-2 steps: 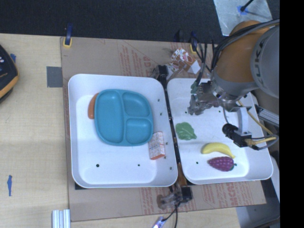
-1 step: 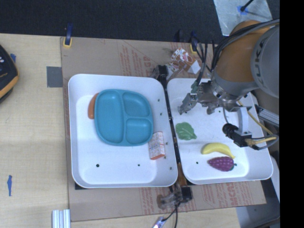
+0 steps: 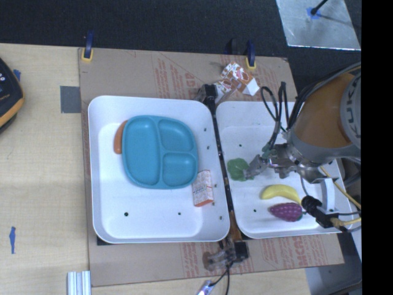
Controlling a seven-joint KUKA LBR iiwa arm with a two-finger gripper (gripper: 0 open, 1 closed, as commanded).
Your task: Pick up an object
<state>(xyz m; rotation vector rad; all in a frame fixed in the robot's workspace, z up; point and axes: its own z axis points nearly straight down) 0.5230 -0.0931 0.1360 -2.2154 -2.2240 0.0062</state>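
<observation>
Green rounded plastic object (image 3: 236,168) at left edge of right white bin (image 3: 245,125), centre-right of frame, no clear long axis. Gripper (image 3: 253,166) touching its right side; spread unclear. Yellow banana (image 3: 280,193) lower right, lying left-right, above purple grapes (image 3: 286,211).

Smooth white plastic bins (image 3: 104,165); matt blue plastic tray (image 3: 161,152); brown cardboard sheet (image 3: 178,75) over pale wood surface (image 3: 37,183); glossy plastic banana (image 3: 279,193).

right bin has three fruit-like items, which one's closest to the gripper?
The green one, at the bin's left side. The gripper is right against it, while the yellow banana and the purple grapes lie lower in the view, apart from it.
</observation>
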